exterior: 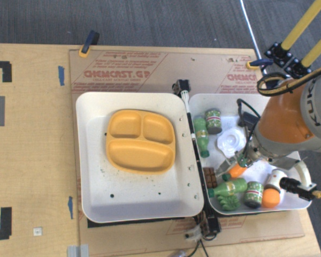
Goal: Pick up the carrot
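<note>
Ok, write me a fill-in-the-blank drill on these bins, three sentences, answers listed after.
1. The yellow tray lies in the ____ bin.
2. The tray has ____ compartments.
3. The hand is down at the carrot in the ____ bin.

Missing words: left; three; right
</note>
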Available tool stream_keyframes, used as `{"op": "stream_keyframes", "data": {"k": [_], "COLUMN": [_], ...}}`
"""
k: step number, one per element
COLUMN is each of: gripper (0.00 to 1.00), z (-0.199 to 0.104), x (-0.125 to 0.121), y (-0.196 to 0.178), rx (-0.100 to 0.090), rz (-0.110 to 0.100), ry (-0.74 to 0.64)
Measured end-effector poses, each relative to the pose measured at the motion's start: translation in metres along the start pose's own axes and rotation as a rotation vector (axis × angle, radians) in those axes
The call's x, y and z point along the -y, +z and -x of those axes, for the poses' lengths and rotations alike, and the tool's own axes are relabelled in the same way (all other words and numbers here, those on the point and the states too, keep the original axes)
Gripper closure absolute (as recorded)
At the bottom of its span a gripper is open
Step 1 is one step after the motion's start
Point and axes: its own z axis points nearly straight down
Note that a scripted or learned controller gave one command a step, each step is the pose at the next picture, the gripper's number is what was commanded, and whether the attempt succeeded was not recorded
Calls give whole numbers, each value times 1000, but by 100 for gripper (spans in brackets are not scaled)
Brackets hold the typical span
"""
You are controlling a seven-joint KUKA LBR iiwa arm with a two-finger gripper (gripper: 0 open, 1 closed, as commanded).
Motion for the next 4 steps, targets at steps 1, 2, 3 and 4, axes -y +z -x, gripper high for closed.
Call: {"op": "stream_keyframes", "data": {"k": [1, 2, 3, 4], "gripper": [100, 0, 0, 0], "z": [0, 0, 65, 35], "x": [-1, -1, 36, -16], "y": [-10, -10, -29, -8], "rx": [1, 0, 1, 1], "rz": [3, 2, -2, -2], "ry": [0, 0, -98, 264]}}
